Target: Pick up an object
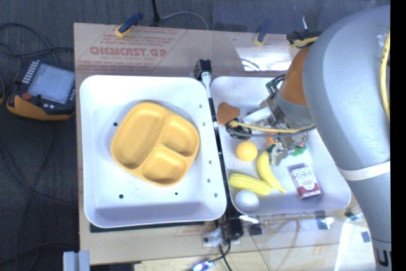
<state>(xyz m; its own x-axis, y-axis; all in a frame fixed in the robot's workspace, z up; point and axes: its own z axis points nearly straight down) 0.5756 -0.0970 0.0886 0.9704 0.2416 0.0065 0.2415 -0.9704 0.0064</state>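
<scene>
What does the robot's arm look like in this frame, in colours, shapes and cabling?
The arm is a bulky, rounded grey casing with a smooth matt shell. An orange band rings it above the wrist. A pale seam line curves across the lower casing. A yellow cable loops around the dark wrist hardware by the gripper, which is small, metallic and cluttered.

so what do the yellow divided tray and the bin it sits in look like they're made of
The yellow divided tray looks like moulded plastic: one even colour, rounded compartment walls, a soft satin sheen. The left bin seems to be thin white plastic or coated sheet, smooth with rounded corners and mild glare; which one is hard to tell from above.
</scene>
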